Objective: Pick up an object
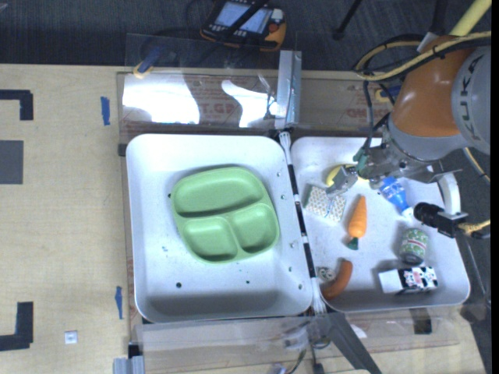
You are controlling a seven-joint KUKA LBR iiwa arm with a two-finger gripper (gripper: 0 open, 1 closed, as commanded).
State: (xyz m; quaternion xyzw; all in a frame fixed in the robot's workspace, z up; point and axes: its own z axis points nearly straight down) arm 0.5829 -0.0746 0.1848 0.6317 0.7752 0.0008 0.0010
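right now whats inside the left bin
A green divided tray lies in the left bin, its three compartments bare. Whatever sits beneath the tray is covered.

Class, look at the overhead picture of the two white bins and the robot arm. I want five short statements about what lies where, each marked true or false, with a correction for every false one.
1. The green three-compartment plastic tray lies in the left white bin. True.
2. The orange plastic carrot lies inside the green tray. False: it lies in the right white bin, apart from the tray.
3. The brown sausage-shaped toy lies near the front edge of the right bin, close to the divider. True.
4. The black-and-white cow-patterned box sits at the back of the left bin. False: it sits at the front of the right bin.
5. The grey arm with the orange band reaches over the left bin. False: it is over the back of the right bin.
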